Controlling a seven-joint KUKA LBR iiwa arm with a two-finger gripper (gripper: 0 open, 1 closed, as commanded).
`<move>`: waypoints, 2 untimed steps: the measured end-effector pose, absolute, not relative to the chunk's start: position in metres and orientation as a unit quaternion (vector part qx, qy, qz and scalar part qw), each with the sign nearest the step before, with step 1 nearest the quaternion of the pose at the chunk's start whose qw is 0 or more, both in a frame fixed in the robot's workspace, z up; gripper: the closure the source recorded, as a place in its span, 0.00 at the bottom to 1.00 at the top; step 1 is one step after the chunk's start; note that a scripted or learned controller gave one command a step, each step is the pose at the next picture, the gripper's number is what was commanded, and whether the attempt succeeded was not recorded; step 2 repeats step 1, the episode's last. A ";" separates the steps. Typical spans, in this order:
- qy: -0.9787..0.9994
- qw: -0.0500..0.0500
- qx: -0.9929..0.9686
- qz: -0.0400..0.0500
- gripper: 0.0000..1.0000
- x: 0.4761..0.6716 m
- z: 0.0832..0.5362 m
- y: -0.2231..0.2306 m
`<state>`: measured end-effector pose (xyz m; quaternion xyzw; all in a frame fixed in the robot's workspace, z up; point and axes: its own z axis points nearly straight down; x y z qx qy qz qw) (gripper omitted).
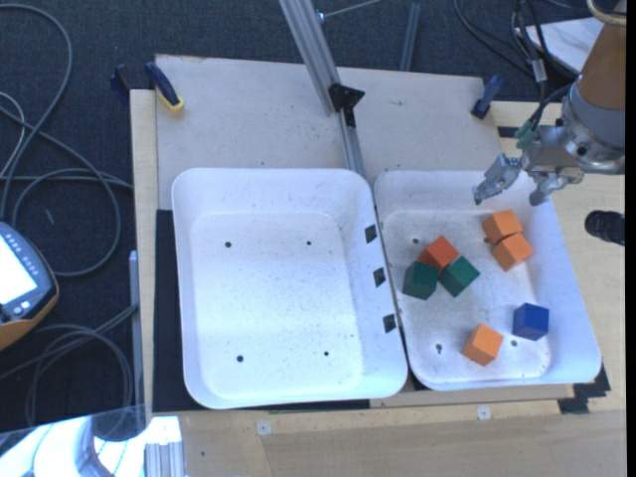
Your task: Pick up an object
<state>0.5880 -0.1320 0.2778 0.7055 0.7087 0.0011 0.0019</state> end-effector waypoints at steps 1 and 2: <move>0.708 0.003 0.706 0.001 0.00 0.662 0.282 -0.154; 0.708 0.003 0.706 0.001 0.00 0.662 0.282 -0.154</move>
